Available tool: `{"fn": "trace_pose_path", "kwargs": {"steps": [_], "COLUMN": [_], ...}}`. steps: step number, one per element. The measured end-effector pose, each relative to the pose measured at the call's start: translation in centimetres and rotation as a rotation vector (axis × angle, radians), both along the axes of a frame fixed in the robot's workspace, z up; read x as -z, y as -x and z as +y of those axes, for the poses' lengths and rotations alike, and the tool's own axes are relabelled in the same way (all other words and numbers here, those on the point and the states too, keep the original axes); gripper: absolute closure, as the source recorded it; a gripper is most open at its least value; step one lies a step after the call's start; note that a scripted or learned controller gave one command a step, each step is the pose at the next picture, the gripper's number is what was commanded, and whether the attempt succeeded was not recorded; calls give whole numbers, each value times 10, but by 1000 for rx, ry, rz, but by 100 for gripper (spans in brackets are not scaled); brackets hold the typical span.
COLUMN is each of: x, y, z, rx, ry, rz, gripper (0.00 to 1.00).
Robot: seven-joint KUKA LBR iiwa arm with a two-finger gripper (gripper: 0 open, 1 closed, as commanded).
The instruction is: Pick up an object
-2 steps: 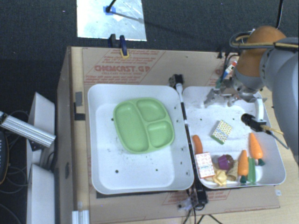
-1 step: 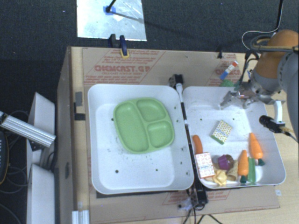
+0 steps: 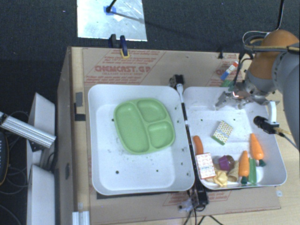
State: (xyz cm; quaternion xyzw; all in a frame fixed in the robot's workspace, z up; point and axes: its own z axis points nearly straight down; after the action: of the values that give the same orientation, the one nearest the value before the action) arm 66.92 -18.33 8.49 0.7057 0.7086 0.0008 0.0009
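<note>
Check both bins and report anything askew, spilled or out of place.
Nothing looks spilled or damaged. The green divided plate sits skewed in the left bin, its edges not square to the walls. In the right bin, the toys crowd the near end in a loose heap, with one orange carrot lying against the divider.

Evenly and fairly brightly lit from above, with soft, short shadows under the green tray and along the rims of the 2 white bins. Strong glare off the metal sheet at top. Moderately soft focus throughout, grainy over the dark floor.
</note>
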Motion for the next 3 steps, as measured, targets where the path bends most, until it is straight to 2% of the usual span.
{"fn": "trace_pose_path", "kwargs": {"steps": [1,2,3], "x": [0,-1,0], "y": [0,0,0], "z": [24,-12,11], "rx": [-1,2,0], "ry": [0,2,0], "rz": [0,-1,-1], "gripper": [0,0,0]}}
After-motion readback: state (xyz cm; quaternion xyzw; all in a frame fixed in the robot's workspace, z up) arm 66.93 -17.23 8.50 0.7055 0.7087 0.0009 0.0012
